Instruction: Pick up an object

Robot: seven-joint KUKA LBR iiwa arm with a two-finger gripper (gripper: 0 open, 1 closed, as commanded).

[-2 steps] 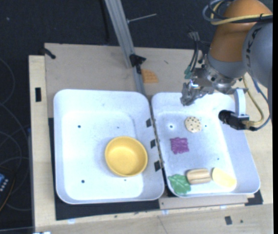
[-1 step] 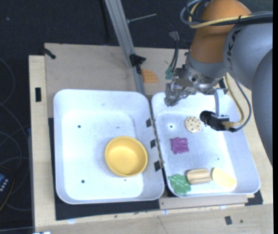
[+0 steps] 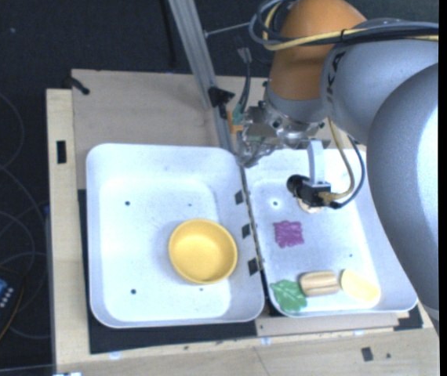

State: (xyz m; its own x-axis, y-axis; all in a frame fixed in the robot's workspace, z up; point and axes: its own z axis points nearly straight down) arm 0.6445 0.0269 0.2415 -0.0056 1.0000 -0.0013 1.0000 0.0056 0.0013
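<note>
Bench (image 3: 67,210) bore two white bins | right bin (image 3: 380,284) held purple piece (image 3: 288,233), green piece (image 3: 288,294), tan cylinder (image 3: 319,283), yellow piece (image 3: 360,286); left bin (image 3: 110,210) a yellow bowl (image 3: 201,250) | gripper (image 3: 248,149) hung over the divider, likely positioning.

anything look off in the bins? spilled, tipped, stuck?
Nothing stands out. The yellow bowl sits upright in the left bin. In the right bin, the purple piece lies alone mid-bin, while the green piece, tan cylinder and pale yellow piece cluster at the near edge.
</note>
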